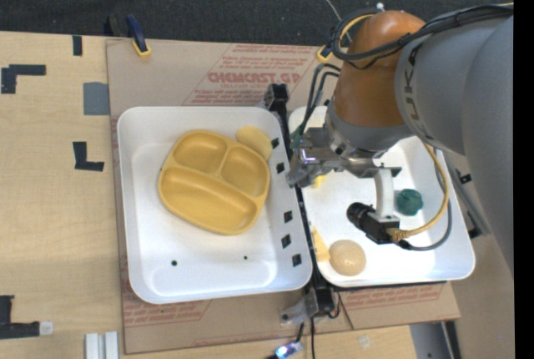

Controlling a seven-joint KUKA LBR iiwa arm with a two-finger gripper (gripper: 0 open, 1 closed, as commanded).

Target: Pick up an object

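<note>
Setting: a pale wooden bench (50, 207) carrying a cardboard sheet (242, 78), on which the left bin (209, 278) and right bin (434, 261) stand side by side.
Landmark: the gripper (302, 168), low over the shared wall (289, 219) between the bins, at the right bin's inner edge.
Gripper state: cannot be told, as the wrist hides its tips.
Candidate objects: a yellow divided plate (215, 182) lies just beside the gripper across the wall, in the left bin. A small yellow piece (253, 139) lies beyond the plate's far rim, also near the gripper.
Same-bin objects: a pale round ball (347, 257) lies toward the near edge from the gripper. A teal lump (409, 200) lies farther toward the view's right, partly under the arm (375, 73).
Axis: the ball is round, so any closing direction probably serves. The plate is wide and flat, likely graspable only by its rim.
Obstruction: the wall separates the gripper from the plate.
</note>
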